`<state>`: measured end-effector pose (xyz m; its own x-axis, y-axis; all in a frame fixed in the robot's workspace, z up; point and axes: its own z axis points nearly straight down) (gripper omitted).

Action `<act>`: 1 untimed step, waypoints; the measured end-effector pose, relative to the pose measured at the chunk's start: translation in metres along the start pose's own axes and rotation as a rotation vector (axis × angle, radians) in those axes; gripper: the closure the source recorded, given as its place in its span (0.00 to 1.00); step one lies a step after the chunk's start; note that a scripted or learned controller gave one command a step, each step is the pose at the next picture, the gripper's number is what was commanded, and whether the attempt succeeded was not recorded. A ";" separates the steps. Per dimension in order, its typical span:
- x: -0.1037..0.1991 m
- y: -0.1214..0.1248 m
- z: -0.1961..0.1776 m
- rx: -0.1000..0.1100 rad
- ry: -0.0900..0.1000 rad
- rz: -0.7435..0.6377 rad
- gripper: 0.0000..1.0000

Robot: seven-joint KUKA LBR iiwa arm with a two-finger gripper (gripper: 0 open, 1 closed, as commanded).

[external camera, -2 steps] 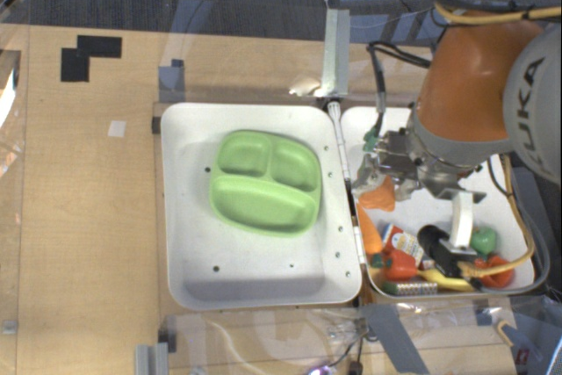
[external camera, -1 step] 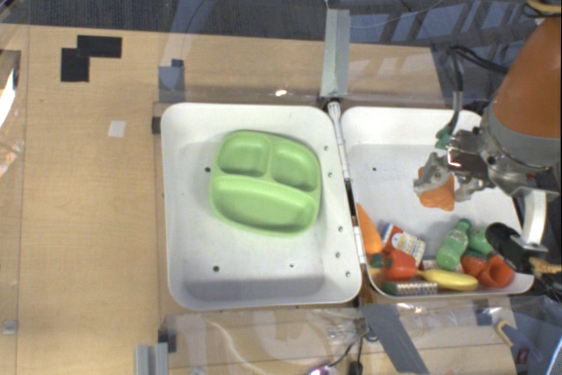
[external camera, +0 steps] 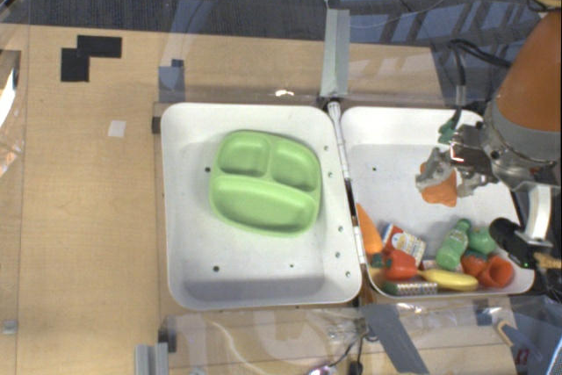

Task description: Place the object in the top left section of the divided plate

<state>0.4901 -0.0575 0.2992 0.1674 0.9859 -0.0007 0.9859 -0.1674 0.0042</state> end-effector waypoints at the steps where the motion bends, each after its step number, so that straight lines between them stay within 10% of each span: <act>1: 0.032 -0.006 0.016 0.002 0.001 -0.019 1.00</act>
<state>0.4891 -0.0253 0.2836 0.1485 0.9889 0.0002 0.9889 -0.1485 0.0021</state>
